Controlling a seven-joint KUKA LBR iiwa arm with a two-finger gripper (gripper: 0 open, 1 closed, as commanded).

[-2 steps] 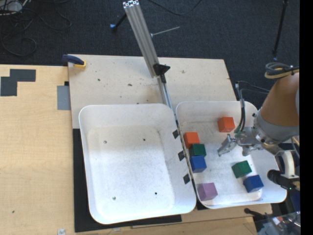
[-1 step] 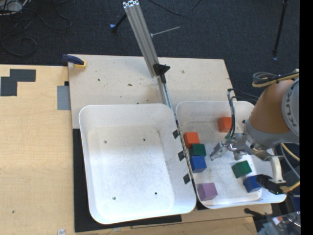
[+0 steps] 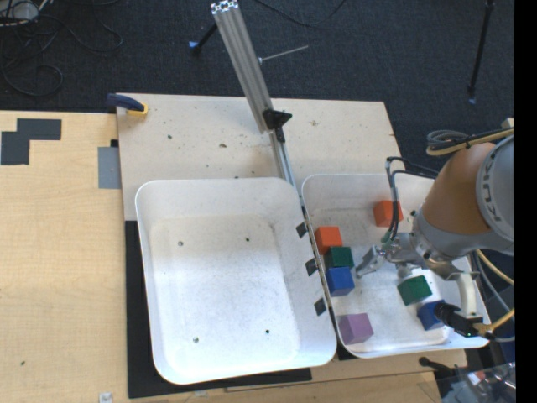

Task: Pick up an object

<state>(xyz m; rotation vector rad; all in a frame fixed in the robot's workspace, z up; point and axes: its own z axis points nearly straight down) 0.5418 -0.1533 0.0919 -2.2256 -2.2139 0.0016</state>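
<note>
The right bin (image 3: 352, 193) holds several blocks. An orange block (image 3: 328, 238), a green block (image 3: 339, 256) and a blue block (image 3: 341, 279) line its left wall. Another orange block (image 3: 387, 213) lies further back, and a purple block (image 3: 356, 327) sits at the front. A second green block (image 3: 414, 290) and a dark blue block (image 3: 431, 314) lie at the right. My gripper (image 3: 378, 257) hangs low over the bin's middle, between the left row and the right green block. It is open with nothing between its fingers.
The left bin (image 3: 168, 225) stands beside the right one, with black clips (image 3: 309, 266) on the shared wall. A slanted aluminium bar (image 3: 247, 65) rises behind the bins. The arm's orange band (image 3: 457, 196) overhangs the right bin's right side.
</note>
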